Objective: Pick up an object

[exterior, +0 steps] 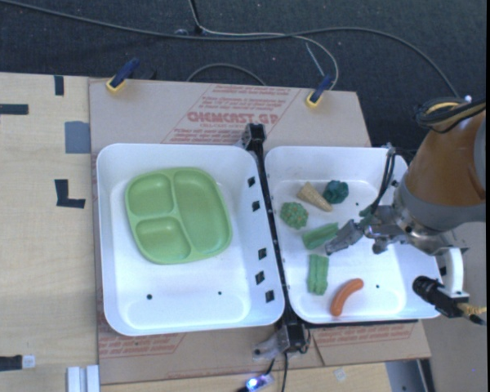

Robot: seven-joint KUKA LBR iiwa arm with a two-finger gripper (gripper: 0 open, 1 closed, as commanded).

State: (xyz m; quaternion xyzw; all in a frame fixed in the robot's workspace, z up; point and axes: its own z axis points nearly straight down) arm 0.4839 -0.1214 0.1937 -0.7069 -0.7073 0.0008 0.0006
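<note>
Reaching in from the right, the end effector [336, 243] is positioned over the right bin [392, 305], touching a green block [319, 236]; its grip cannot be told.

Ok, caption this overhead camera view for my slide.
Claw reaches a green block in the right bin; green tray sits left.
</note>
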